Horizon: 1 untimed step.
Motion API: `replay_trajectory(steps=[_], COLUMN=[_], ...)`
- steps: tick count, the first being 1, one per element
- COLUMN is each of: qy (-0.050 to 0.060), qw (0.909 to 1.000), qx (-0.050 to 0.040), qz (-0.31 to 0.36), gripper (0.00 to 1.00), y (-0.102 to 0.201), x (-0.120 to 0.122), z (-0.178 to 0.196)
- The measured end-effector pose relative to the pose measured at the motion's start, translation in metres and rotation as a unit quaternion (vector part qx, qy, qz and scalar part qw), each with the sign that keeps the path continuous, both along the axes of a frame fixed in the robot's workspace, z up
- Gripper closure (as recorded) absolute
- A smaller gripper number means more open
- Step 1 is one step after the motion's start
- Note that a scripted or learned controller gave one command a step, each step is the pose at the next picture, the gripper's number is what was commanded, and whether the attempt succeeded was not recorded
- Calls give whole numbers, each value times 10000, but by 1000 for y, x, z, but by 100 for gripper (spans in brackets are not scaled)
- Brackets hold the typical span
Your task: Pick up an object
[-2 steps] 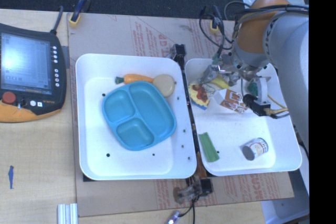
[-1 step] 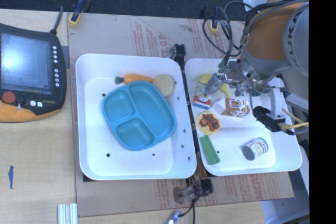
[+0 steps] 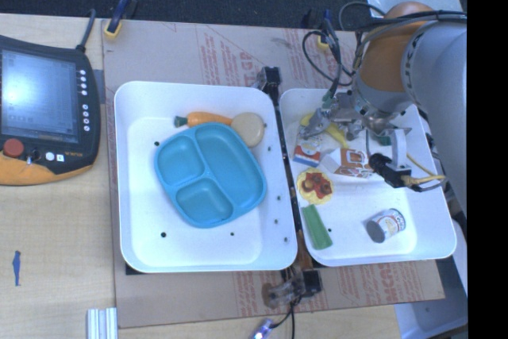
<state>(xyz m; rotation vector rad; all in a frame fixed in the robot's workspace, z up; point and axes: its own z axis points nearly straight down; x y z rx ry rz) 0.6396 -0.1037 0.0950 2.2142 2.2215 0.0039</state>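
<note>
While the arm point(image 3: 421, 67) reaches in from the right, its gripper point(image 3: 337, 117) hangs low over the far-left part of the right bin point(image 3: 432, 238); whether it grips anything cannot be told from this angle. Directly beneath and just toward the near side lies a cluster of small packets point(image 3: 317, 147), the likeliest pick. A round pizza toy point(image 3: 315, 185), a green block point(image 3: 317, 225) with its long axis running near-to-far, and a small can point(image 3: 386, 224) lie farther toward the near edge. In the left bin point(image 3: 135, 194) rest 1 blue divided plate point(image 3: 209, 173) and 1 carrot point(image 3: 208, 120), well apart from the gripper.
</note>
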Motion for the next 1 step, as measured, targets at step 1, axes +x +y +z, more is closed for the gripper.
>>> replay_trajectory(steps=[1], qy=[14], qw=[10000], qx=[13], qz=[10], gripper=[0], y=[-12], x=[19], z=[0])
